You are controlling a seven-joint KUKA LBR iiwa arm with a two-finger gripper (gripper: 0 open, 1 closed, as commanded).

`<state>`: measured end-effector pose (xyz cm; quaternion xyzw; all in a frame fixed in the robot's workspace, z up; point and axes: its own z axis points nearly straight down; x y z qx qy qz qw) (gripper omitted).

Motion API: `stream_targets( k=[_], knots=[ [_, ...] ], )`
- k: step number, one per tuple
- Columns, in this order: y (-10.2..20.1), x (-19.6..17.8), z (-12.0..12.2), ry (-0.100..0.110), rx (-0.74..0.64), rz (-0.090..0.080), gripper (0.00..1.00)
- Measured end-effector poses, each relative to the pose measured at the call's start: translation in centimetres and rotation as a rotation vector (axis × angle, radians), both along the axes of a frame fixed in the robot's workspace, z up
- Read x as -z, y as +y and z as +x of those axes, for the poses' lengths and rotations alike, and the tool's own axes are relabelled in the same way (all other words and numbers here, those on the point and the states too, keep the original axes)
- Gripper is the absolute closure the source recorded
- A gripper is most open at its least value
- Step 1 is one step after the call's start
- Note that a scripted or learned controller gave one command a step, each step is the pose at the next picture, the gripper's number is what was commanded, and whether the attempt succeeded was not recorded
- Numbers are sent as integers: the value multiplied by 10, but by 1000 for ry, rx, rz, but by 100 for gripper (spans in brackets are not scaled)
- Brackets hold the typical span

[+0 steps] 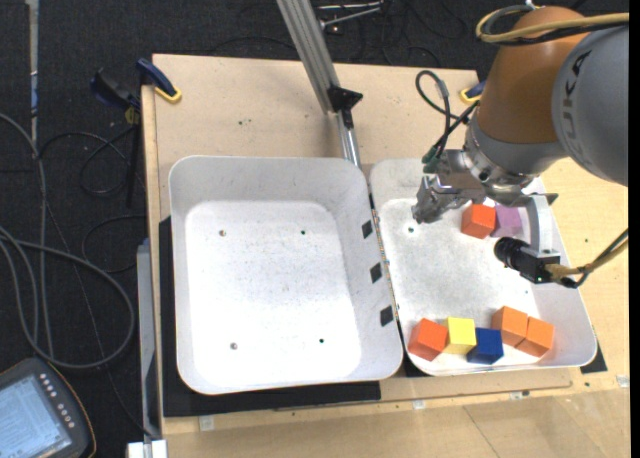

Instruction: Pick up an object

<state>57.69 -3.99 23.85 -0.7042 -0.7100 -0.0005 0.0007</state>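
Observation:
My gripper (pixel 430 204) hangs over the far left part of the right bin (pixel 440 281), with nothing visibly held. Just right of it lies an orange block (pixel 479 220), and a pink block (pixel 509 218) sits against that one, partly hidden by the arm. Along the bin's near edge is a row of blocks: an orange one (pixel 429 338), a yellow one (pixel 461 333), a blue one (pixel 487 346), and two more orange blocks (pixel 513 323) (pixel 539 336) at the right end.
The left bin (pixel 270 276) sits beside the right one, and their rims meet at the middle. A slanted metal post (pixel 305 31) rises behind the bins. A black cylinder (pixel 519 257) on the arm juts out over the right bin.

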Motion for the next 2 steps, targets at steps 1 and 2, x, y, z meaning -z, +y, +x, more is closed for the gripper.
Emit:
stream_targets(
  k=[1,2],
  knots=[
    [61,7,-13,2,-1,1,100],
    [109,-2,-24,-1,-1,0,100]
  ],
)
